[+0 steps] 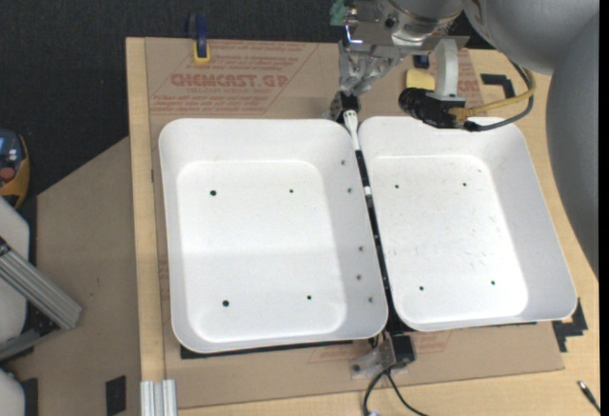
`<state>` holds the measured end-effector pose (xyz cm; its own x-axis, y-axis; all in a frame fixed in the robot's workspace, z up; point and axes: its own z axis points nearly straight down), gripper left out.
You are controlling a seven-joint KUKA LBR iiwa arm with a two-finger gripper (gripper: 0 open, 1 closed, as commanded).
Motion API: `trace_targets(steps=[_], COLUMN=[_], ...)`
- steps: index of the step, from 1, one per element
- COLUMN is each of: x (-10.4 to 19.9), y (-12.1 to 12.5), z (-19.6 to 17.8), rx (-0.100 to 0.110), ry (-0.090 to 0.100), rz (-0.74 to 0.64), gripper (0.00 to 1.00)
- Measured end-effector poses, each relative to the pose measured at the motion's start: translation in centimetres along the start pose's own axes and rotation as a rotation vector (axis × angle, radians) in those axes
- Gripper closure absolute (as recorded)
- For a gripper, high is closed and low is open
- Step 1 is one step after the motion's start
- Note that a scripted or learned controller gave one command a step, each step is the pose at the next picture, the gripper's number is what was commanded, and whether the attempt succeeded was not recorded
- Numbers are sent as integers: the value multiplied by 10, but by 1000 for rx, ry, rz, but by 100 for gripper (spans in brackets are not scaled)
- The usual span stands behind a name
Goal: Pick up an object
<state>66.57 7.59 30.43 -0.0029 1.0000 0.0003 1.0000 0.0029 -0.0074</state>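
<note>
My gripper (348,98) hangs below the orange-banded wrist at the back of the bench. It is over the far end of the seam where the two bins meet, just behind their back rims. The left white bin (171,214) shows a bare white floor with a few small dark dots. The right white bin (547,214) looks the same, with faint specks on its floor. Nothing can be made out between the jaws at this angle.
Both bins rest on a brown board (247,71) with red lettering. A blue and yellow clamp (199,35) grips the board's back left edge. A metal rail (38,286) lies at the lower left. A small connector with a cable (392,352) sits at the front, between the bins.
</note>
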Motion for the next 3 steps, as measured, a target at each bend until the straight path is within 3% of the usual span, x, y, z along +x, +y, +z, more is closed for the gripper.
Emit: trace_targets(steps=[1, 2, 3], x=[-93, 25, 84], y=[-1, 0, 1], z=[-16, 9, 80], rx=[-10, -3, -2], ry=[-3, 4, 0], rz=[10, -8, -1], gripper=[100, 100, 100])
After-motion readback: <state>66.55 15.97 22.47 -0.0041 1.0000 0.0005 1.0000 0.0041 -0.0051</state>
